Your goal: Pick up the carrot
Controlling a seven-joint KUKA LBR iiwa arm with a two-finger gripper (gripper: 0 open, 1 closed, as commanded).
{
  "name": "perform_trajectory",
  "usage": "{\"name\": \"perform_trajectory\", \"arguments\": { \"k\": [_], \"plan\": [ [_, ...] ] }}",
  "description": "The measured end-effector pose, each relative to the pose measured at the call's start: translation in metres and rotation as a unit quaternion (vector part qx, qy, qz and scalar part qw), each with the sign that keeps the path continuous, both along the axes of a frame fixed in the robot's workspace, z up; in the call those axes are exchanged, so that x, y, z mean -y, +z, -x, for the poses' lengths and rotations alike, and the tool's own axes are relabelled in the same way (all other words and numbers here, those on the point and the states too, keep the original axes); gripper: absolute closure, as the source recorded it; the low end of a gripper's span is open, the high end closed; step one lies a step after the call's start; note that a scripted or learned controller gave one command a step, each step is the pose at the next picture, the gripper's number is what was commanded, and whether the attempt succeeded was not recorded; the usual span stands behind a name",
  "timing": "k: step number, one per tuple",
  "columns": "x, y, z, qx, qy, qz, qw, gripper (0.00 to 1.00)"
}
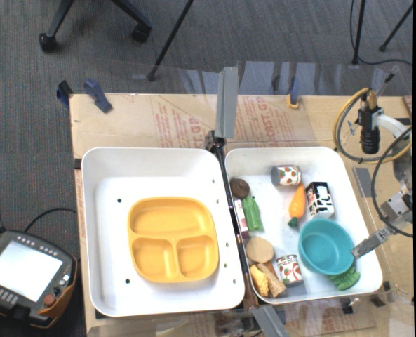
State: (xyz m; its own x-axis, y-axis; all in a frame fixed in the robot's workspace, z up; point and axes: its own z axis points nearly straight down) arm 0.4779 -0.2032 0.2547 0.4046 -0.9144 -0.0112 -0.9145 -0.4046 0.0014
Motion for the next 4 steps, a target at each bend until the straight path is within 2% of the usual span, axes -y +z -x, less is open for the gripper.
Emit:
{"name": "perform_trajectory", "arguments": {
  "k": [1,2,3,4],
  "plan": [
    [-0.083,-0.149,0.0,0.0,0.013,-0.0002,0.9999,0.0],
    [-0.084,-0.142,0.0,-0.003,0.014,-0.0007,0.9999,1.0],
    [-0.124,-0.018,-0.008,0.003,0.011,0.0021,0.9999,1.0],
    [-0.092,0.058,0.001,0.002,0.156,-0.0006,0.9878,1.0]
  ]
}}
